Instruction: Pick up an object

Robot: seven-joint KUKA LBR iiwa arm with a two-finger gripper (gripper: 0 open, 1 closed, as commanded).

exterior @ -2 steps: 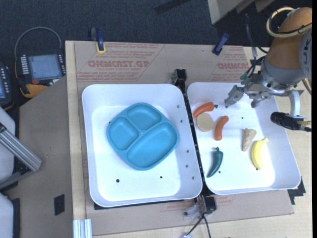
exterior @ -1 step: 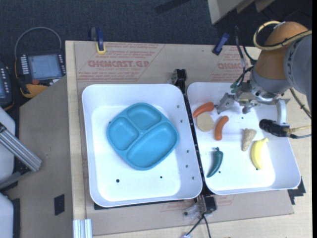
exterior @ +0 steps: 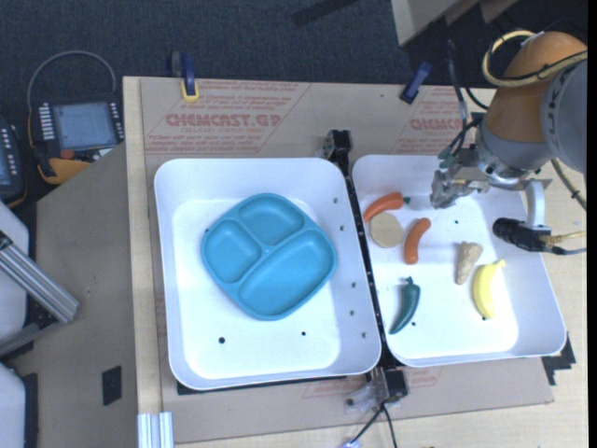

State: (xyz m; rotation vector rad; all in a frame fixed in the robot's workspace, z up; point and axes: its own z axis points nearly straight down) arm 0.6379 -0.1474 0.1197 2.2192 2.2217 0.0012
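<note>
From my station I saw the hand (exterior: 451, 187) hanging over the far part of the right bin (exterior: 536, 329), with nothing between its fingers that I could make out; whether they were spread or pressed together I could not tell. The nearest pieces lay just left of and nearer than it: an orange-red carrot (exterior: 383, 203) slanted along the far left of the bin, a round tan biscuit-like piece (exterior: 386, 230) touching the carrot's near side, and a small red sausage (exterior: 416, 238) just right of that, standing on end in my view. A beige lumpy piece (exterior: 465, 261) lay nearer than the hand and slightly to its right, with a yellow banana (exterior: 485, 288) just beside it on the right. A dark green pepper (exterior: 406, 305) lay nearer still, close to the bin's left wall. All six were apart from the hand. The left bin (exterior: 187, 339) held a blue divided plate (exterior: 269, 255) with three compartments, lying flat near its middle. Both bins sat side by side on the tabletop (exterior: 149, 250).
</note>
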